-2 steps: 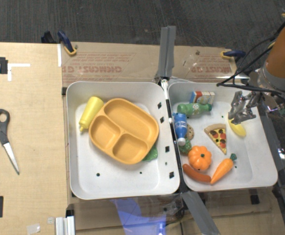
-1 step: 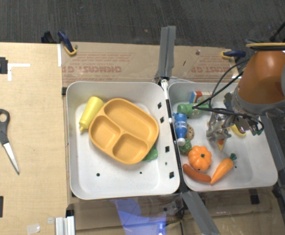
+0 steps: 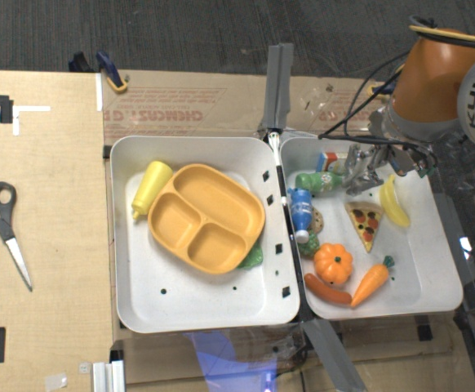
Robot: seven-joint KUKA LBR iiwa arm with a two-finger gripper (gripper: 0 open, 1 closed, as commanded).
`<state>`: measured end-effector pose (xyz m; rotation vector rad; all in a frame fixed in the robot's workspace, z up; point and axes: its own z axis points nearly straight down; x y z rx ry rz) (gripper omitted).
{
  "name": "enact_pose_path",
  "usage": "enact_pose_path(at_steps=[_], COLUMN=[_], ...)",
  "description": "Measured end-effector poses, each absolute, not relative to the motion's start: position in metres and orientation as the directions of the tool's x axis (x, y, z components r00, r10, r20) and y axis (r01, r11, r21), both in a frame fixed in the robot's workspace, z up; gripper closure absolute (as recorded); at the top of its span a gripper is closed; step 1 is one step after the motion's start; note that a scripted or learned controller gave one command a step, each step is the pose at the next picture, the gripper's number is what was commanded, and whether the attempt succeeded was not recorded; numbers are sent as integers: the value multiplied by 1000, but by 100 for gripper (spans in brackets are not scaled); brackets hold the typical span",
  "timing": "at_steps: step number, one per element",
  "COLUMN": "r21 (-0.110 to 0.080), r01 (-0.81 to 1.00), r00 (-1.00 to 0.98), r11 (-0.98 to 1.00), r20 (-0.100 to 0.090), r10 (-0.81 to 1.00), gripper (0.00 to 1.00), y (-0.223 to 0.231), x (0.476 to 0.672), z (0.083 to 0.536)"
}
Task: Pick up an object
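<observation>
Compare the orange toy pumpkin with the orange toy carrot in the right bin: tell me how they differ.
The round orange toy pumpkin is squat and ribbed, while the orange toy carrot is long and tapered. The pumpkin sits upright with a short stem on top; the carrot lies on its side, slanted, its green top toward the bin's right. The pumpkin lies nearer the blue bottle; the carrot lies nearer the bin's front right corner. Both are orange toy foods in the right white bin.

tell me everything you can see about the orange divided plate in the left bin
The orange divided plate looks like smooth plastic, a rounded rectangle with three compartments: one long, two smaller, all bare. It lies face up, turned askew, in the middle of the left bin. A yellow bottle rests against its upper left edge, and something green peeks out beneath its lower right corner.
</observation>
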<state>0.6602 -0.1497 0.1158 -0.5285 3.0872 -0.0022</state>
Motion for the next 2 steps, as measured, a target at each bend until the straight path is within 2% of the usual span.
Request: enact_pose_path(at_steps=[1,2], r21=[-3,0], r01=[-332,-364], r00=[-943,-932], r11=[943,932], r20=[-9,-3], r10=[-332,-364], gripper=[0,0], y=[-150,-181], x=[660,660], z=[116,95])
